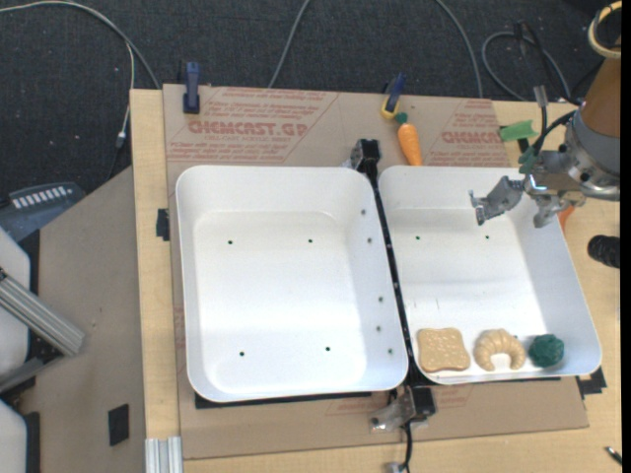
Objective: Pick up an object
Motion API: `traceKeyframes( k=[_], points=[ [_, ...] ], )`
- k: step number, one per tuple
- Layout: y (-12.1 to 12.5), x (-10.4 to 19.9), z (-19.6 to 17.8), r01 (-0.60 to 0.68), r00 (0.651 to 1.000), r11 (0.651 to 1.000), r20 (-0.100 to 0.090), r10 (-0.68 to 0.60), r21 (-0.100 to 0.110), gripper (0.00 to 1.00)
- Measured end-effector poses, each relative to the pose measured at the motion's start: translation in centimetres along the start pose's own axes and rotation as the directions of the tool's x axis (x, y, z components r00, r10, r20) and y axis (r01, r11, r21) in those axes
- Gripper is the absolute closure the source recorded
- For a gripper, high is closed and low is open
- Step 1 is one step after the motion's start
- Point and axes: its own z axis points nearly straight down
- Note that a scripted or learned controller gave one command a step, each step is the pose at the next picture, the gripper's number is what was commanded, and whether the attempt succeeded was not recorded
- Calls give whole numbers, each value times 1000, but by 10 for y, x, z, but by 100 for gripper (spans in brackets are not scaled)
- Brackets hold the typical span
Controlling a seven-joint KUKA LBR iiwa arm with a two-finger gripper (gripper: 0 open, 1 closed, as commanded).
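Observation:
Along the near wall of the right bin (552, 264) lie three objects in a row: a tan square toast piece (441, 349), a pale croissant (500, 349) and a dark green ball (546, 349). An orange carrot (409, 143) rests on the cardboard just beyond that bin's far edge. My gripper (515, 208) hangs over the far right part of the right bin, well away from the three objects. It is open, its fingers spread apart with nothing between them.
The left bin (197, 264) sits beside the right one, with a black clip (367, 152) at the far end of the seam between them. Blue clamps (190, 85) hold the cardboard at the back. Cables trail over the dark floor beyond.

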Motion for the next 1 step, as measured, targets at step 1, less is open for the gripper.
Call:
traceKeyframes(
  k=[1],
  points=[
    [-38,-44,125,-5,1000,1000,-2,5,11,0]
  ],
)
